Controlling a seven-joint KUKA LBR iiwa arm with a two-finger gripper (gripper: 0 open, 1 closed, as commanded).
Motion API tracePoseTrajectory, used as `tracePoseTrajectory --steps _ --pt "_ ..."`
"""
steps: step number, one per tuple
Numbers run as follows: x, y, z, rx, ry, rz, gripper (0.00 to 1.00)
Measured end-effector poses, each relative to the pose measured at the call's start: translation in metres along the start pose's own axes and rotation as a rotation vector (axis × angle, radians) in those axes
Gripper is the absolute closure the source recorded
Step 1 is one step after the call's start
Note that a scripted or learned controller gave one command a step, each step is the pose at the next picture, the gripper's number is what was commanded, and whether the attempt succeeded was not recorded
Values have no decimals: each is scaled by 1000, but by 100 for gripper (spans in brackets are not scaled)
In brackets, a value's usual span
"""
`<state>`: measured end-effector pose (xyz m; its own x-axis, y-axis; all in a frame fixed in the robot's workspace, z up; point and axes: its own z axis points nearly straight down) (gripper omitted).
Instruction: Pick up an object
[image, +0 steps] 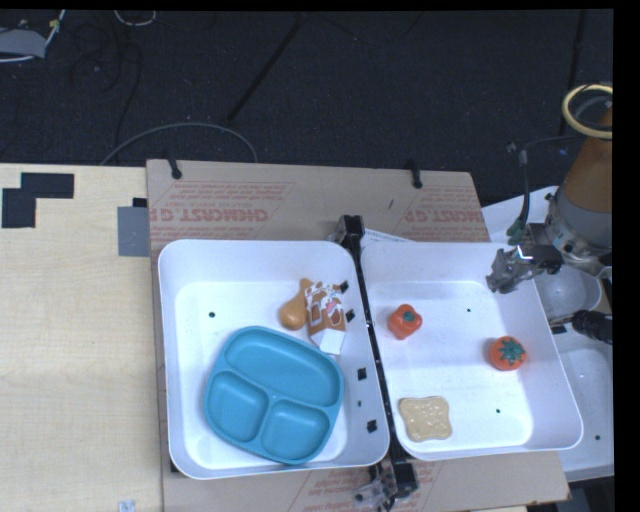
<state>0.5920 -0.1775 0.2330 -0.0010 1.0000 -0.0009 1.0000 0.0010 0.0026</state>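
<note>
Objects available for picking lie in both white bins. The right bin (560, 400) holds a small orange-red toy (405, 321) near its left wall, a second orange-red toy with a green top (507, 353) toward its right side, and a flat tan piece (426, 418) near its near edge. The left bin (180, 300) holds a blue divided tray (272, 394) and, at its far right, a tan and brown-and-white toy cluster (315, 307) resting just beside the tray.

The gripper (510, 268) hangs above the far right corner of the right bin, apart from every object. Whether its fingers are spread or pressed together cannot be told at this resolution. Nothing is seen between them.

Nearest candidate: the green-topped toy, located nearer the camera than the gripper.

Probable failure modes:
- Rounded toys may roll or squirt out if the descent is off-centre.
- The flat tan piece offers little height; the tips may close above it or strike the bin floor.
- A descent from the present position risks contact with the bin's far or right wall.
- Toys in the cluster touch each other; a grasp there may displace both.
</note>
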Motion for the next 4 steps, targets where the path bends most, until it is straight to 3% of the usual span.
tracePoseTrajectory --steps 1,4 --pt "46 4 -6 4 2 -4 100" --pt "211 -5 22 8 2 -2 100"
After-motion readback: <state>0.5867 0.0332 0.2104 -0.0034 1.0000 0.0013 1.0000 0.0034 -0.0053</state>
